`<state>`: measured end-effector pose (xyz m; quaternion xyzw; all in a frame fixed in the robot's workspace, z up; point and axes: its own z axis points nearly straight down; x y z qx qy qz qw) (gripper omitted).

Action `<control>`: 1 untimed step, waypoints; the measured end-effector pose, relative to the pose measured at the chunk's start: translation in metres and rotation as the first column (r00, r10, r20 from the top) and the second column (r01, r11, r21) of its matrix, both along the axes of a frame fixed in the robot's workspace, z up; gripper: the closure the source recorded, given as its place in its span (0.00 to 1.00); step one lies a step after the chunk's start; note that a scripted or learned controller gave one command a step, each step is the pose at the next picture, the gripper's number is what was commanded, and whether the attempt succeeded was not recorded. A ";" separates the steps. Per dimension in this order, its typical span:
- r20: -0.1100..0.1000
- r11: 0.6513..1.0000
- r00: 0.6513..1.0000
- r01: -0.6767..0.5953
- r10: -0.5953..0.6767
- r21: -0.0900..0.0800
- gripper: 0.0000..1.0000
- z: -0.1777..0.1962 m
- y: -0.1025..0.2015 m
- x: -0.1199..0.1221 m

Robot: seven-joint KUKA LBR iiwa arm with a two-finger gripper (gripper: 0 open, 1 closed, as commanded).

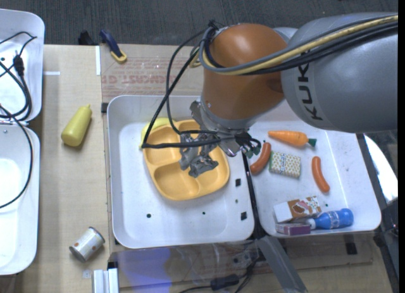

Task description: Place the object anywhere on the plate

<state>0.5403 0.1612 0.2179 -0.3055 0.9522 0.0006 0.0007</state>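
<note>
- Pincer (pixel 200 159) hangs low over the yellow plate (pixel 166 149) in the left bin (pixel 126 178); you cannot tell its state.
- Sausage (pixel 260 157), perhaps your object, lies in the right bin (pixel 361 178), just beside the divider.
- It looks light, smooth and rounded; I judge you should take it across the middle.

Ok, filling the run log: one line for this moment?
gripper over yellow plate | left bin | grasp unclear | carrot, sausages in right bin

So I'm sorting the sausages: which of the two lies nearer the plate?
The sausage beside the bins' shared wall, left of the checkered block; the other sausage lies right of that block.
</note>
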 end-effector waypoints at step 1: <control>0.001 1.000 1.000 -0.007 0.007 0.001 1.00 -0.055 0.068 0.074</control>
